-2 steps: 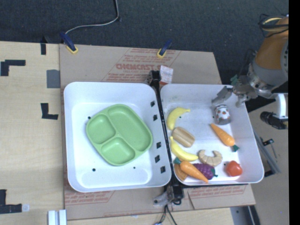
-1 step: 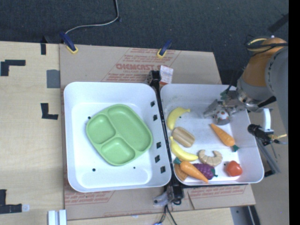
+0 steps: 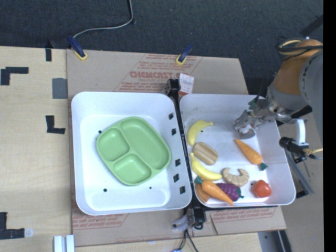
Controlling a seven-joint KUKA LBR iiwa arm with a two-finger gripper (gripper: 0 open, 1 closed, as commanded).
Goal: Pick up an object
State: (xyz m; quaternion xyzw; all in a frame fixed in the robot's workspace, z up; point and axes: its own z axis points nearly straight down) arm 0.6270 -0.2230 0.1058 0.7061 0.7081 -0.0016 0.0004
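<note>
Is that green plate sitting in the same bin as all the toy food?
No, the green plate lies alone in the left bin, while the toy food, such as a banana, is in the right bin.

The light on my bench (image 3: 31, 140) is even and fairly bright, coming from overhead, with no hard glare. Both white bins (image 3: 84, 156) read clean, nearly washed out along their rims. Shadows are soft and short: a faint one sits under the green divided plate (image 3: 134, 148), another beneath my pincer (image 3: 245, 126). The picture is slightly soft and grainy; small toy food details blur.
</note>
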